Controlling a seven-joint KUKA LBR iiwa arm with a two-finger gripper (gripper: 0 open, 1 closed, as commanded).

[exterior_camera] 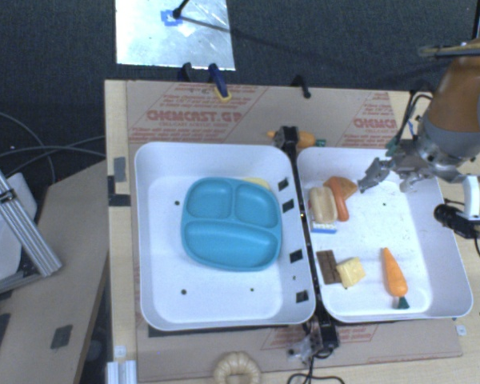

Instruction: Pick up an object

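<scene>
jaws (390, 174): apart, holding nothing, above the right bin (444, 250).
nearest object: hot dog (340, 194), just left of and below the jaws.
approach: judged best to centre over it, descend straight, close across its narrow width.

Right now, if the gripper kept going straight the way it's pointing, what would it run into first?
The gripper points left and down toward the orange sausage-like toy in the right bin, so that toy looks first in line. Its height above the bin is unclear, so it might touch the floor short of it.
</scene>
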